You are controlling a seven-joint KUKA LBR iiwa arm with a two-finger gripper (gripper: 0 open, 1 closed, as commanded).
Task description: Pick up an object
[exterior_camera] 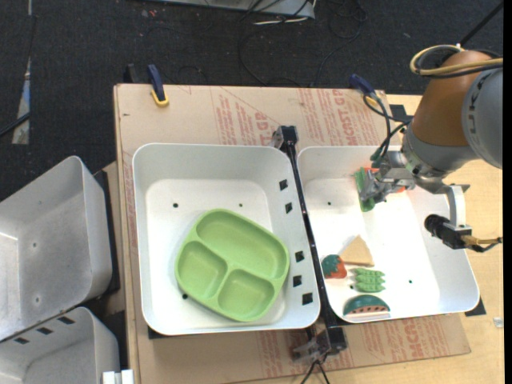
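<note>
A watermelon slice toy (366, 306) lies at the front of the right bin (448, 282), by a green toy (368, 279), a red toy (334, 267) and a tan wedge (358, 252). The end effector (370, 189) hangs farther back; I cannot tell its grip. A green tray (232, 265) fills the left bin (160, 174).

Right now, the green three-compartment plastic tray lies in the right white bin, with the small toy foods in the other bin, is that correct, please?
Not quite: the camera view shows the green three-compartment plastic tray in the left white bin. The small toy foods lie in the right white bin.
</note>
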